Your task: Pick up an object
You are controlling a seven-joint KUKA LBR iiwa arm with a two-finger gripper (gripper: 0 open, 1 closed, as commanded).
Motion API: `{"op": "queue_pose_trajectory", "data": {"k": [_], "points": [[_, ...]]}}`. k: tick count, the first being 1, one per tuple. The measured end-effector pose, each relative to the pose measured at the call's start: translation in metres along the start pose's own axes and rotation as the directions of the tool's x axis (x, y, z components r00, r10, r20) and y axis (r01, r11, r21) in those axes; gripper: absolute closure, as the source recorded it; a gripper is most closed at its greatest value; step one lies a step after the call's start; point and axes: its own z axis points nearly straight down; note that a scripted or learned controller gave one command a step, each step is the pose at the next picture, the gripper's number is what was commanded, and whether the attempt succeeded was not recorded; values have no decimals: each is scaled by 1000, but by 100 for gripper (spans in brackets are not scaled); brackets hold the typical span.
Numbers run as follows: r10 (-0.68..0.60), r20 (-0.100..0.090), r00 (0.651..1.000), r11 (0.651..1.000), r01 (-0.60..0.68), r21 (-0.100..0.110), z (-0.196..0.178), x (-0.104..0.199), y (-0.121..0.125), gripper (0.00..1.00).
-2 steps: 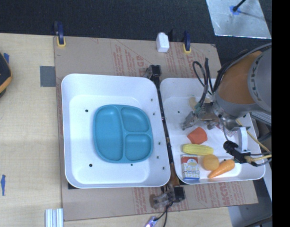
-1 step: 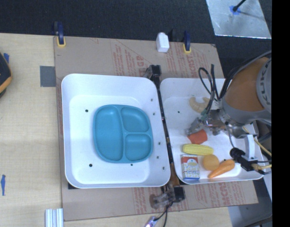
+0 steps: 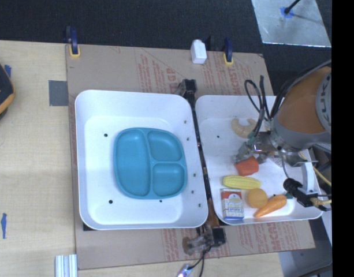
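Where cardboard (image 3: 136,74) lies, wooden bench (image 3: 26,154).

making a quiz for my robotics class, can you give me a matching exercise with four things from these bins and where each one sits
Things:
1. blue divided plate
2. corn cob
3. carrot
4. small carton

Places:
A. right bin's near right corner
B. middle of the left bin
C. right bin's near left corner
D. right bin, just below the red item by the gripper

Pairs: 1-B, 2-D, 3-A, 4-C
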Motion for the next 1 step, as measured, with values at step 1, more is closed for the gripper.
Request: {"op": "queue_pose_trajectory", "data": {"k": [1], "points": [[4,-3,1000,1000,-4,-4,-78,56,68,100]]}}
